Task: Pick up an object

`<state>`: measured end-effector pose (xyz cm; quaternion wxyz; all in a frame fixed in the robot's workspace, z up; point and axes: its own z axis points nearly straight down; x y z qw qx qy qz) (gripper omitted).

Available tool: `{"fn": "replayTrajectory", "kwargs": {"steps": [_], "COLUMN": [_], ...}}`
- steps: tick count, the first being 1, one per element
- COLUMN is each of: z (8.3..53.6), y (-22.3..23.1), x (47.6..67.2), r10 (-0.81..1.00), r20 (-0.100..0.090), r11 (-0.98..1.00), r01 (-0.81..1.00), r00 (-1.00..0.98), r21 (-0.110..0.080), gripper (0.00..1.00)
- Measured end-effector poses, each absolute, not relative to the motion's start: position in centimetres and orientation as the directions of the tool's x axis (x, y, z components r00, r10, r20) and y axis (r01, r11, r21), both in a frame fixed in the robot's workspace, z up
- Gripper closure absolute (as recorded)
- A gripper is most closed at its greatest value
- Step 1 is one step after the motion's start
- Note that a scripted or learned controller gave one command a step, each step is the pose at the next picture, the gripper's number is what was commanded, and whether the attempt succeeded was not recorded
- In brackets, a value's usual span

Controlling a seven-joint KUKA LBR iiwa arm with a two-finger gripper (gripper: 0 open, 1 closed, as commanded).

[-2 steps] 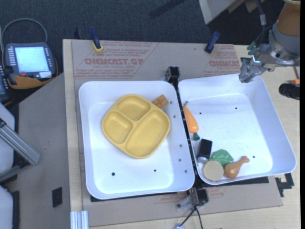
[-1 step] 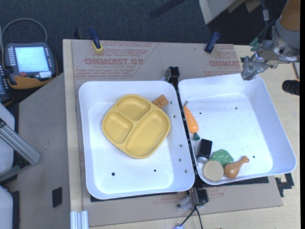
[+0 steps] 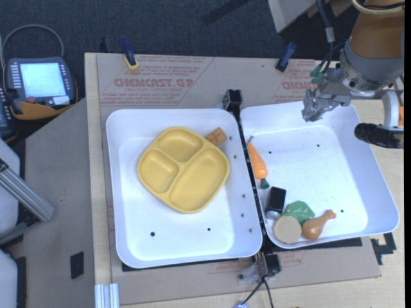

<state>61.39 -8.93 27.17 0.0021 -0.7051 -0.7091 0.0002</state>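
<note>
Camera view: hand (image 3: 313, 111) poised over the far rim of the right bin (image 3: 334, 146), nothing seen in it, opening impossible to judge. Carrot (image 3: 257, 161) by the bin's left wall; black block (image 3: 276, 199), green toy (image 3: 298, 210), round disc (image 3: 288, 229) and drumstick (image 3: 317, 224) clustered at the near-left corner. Yellow plate (image 3: 183, 169) in the left bin (image 3: 128, 210), a small brown block (image 3: 216, 136) touching its far edge.

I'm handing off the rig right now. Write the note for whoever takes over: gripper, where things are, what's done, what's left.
Gripper: over the right bin's far edge, holding nothing visible.
Right bin: carrot by the left wall; black block, green piece, drumstick and round tan piece in the near-left corner.
Left bin: yellow divided plate, small brown block at its far edge.
Done: nothing picked.
Left: pick one object.
</note>
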Motion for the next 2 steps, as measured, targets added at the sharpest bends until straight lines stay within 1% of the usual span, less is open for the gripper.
{"fn": "replayTrajectory", "kwargs": {"steps": [1,2], "z": [26.7,25.1], "y": [-4.7,-0.1], "x": [59.8,58.2], "r10": [1.0,1.0], "r20": [0.002,0.002], "r11": [0.005,0.005], "r01": [1.0,1.0], "r00": [-0.005,-0.005], "r21": [-0.003,-0.004], "gripper": [1.0,1.0]}}
